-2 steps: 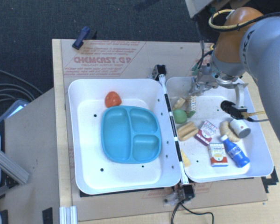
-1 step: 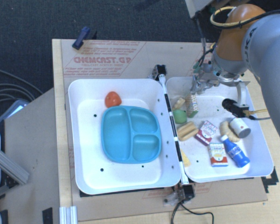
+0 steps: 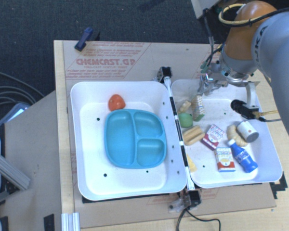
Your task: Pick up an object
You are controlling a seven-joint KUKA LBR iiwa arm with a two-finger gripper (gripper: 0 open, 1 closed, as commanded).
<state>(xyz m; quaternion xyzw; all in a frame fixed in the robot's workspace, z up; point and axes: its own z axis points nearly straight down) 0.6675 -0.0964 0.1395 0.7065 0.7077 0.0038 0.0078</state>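
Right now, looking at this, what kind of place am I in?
Probably a robotics lab or test bench: a grey robot arm reaches over two white bins, one holding toy groceries, with loose cables on the dark floor.

Left bin (image 3: 86, 177) mostly taken by a blue divided plate (image 3: 135, 137), open floor along its left and lower edges, orange ball (image 3: 116, 101) at upper centre, right bin (image 3: 267, 170) crowded mid-frame, bare floor at its upper right corner

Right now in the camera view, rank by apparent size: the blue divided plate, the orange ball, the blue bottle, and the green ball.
1. blue divided plate, by far the largest
2. blue bottle
3. orange ball and green ball: they look alike, so no ranking.
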